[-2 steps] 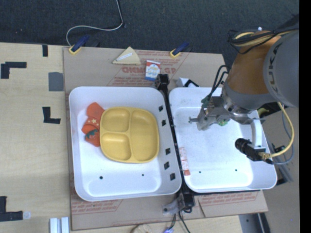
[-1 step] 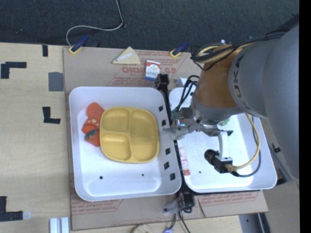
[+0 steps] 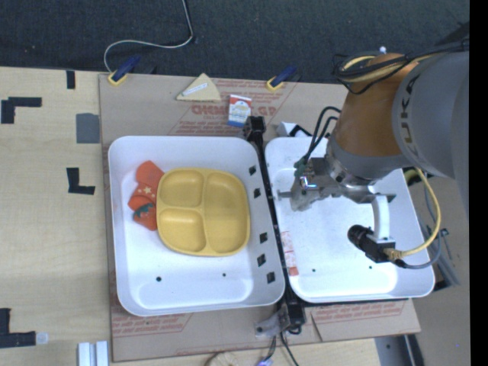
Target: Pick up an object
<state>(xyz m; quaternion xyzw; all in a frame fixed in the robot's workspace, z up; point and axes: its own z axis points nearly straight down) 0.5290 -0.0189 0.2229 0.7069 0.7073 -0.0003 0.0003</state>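
Arm (image 3: 396, 120) nearest; yellow plate (image 3: 204, 210) well left of fingers (image 3: 305, 193).

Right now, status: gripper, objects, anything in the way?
Gripper low over right bin. Yellow divided plate and orange toy sit in left bin, untouched.

Yellow plate (image 3: 204, 210), orange-red toy (image 3: 145, 193), 2 white bins (image 3: 191, 292).

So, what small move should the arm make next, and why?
Probably travel left toward the left bin. The gripper hangs over the right bin, while the yellow divided plate and the orange item beside it lie in the left one.
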